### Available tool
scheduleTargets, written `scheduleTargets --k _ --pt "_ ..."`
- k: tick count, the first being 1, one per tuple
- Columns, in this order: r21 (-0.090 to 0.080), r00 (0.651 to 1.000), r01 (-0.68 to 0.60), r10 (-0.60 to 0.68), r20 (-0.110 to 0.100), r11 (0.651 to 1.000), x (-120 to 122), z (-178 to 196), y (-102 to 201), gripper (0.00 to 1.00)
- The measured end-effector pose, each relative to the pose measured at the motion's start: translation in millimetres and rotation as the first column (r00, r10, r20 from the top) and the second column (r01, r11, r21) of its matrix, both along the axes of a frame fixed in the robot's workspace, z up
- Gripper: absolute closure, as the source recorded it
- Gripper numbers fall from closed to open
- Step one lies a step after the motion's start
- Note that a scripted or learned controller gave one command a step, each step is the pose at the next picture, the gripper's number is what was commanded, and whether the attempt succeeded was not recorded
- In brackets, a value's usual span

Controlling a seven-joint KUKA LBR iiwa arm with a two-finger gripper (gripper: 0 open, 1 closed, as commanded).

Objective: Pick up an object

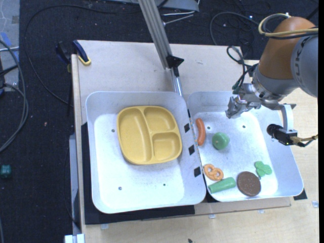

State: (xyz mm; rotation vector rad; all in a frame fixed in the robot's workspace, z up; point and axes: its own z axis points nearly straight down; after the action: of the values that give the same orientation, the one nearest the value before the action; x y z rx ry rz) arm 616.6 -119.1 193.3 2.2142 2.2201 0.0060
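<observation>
Looking at it, you're in the approach step: end effector (236,108) hovers over the right bin (283,186), can't tell its state, so next drop onto the green ball (220,141) beside the sausage (201,131).

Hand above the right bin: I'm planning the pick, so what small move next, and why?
Probably shift the hand toward the green apple and descend: it hangs over bare floor at the right bin's far end, holding nothing.
</observation>
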Motion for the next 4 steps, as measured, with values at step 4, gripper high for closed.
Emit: scheduleTargets --k 4 --pt "0.004 1.0 -0.006 0.006 -0.006 1.0 -5.2 50.1 169.8 1.0"
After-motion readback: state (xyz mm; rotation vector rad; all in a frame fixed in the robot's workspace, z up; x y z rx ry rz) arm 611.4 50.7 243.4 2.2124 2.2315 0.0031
